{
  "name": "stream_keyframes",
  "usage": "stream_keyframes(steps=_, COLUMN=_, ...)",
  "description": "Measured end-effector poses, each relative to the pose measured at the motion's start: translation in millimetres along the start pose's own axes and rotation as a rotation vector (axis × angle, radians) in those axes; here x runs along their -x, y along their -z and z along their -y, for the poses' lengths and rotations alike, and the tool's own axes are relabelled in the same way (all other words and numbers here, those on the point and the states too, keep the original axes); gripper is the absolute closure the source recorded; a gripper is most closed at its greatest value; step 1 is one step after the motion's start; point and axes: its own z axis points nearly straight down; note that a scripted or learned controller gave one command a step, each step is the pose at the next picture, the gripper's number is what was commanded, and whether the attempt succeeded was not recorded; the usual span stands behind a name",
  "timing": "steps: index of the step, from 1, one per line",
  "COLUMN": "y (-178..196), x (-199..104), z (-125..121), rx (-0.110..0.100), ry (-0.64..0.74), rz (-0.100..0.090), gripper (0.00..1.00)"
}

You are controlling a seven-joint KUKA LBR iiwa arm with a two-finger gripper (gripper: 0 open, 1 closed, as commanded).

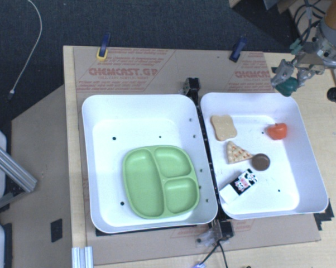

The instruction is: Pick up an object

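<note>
My gripper hangs above the far right corner of the right bin, and a small teal object sits between its fingers, lifted off the bin floor. In the right bin lie a tan bread slice, a triangular pizza-like piece, a brown round disc, an orange-red object and a small black-and-white carton. All of these rest below and to the left of the gripper, apart from it.
The left bin holds a green divided plate. A black clamp sits at the far end of the seam between the bins. Blue clips pin the cardboard at the back edge.
</note>
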Motion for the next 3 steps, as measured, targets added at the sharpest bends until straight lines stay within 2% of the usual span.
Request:
stream_keyframes(steps=1, y=-17, x=-51, z=14, rx=-0.011, ry=0.004, rz=-0.005, gripper=1.00)
stream_keyframes(steps=3, y=-8, x=-147, z=51, rx=-0.011, ry=0.003, rz=-0.004, gripper=1.00)
